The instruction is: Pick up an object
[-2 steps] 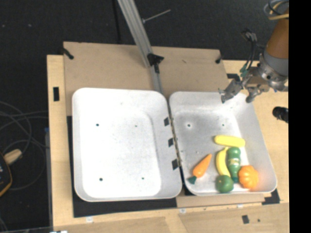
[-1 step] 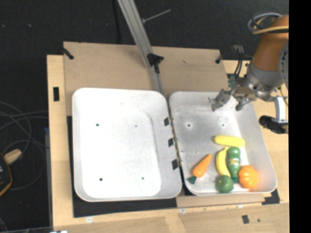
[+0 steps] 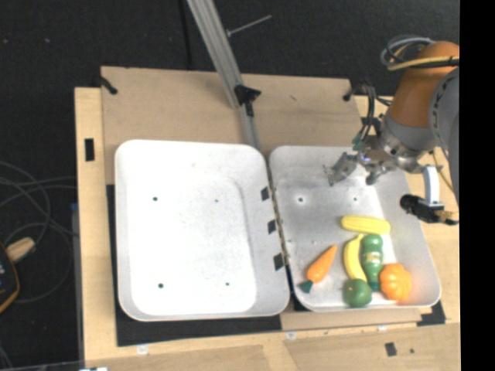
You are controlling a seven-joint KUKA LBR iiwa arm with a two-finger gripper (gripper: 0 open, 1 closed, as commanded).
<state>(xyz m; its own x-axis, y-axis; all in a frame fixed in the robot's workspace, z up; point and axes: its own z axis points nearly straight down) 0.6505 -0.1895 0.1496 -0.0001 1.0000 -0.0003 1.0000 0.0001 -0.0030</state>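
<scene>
Hovering jaws (image 3: pixel 353 173) spread, nothing held | right bin (image 3: pixel 309 207) | carrot (image 3: pixel 322 263) apart

Toy food (image 3: pixel 362 257) in right bin (image 3: pixel 309 207), pincer (image 3: pixel 353 173) behind

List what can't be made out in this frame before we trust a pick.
- Gripper, camera view: too small and blurred to judge its opening.
- Green pieces beside the banana: packed together with the orange fruit, so their outlines merge.
- Arm: cut off by the right edge.
- Carrot tip: dark end, detail unclear.
</scene>
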